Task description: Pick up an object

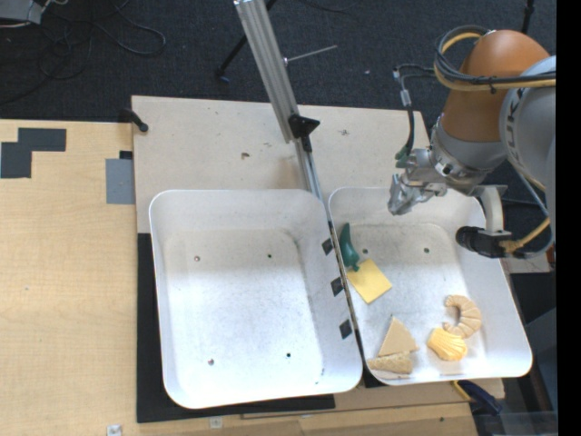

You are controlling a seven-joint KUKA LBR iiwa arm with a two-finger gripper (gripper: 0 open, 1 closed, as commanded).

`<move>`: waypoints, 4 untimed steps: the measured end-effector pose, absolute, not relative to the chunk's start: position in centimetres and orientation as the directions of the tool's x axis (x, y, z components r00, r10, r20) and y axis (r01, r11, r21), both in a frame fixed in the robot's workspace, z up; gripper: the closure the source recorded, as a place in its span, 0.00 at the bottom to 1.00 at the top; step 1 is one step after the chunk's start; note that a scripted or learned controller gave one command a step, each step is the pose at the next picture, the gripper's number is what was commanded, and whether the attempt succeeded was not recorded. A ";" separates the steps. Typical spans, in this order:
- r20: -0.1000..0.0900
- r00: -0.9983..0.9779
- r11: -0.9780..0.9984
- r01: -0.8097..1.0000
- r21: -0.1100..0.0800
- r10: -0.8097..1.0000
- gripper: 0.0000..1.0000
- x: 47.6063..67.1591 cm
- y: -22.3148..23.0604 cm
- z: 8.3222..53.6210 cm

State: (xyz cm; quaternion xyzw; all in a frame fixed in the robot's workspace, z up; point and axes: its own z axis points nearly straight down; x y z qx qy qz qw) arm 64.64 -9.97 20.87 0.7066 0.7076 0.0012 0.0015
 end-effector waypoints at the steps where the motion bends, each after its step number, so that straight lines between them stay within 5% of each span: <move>1: 0.000 -0.002 0.002 1.000 0.001 1.000 1.00 64.7 -10.1 23.1; 4: 0.002 -0.005 0.005 1.000 -0.003 1.000 1.00 65.0 7.0 21.5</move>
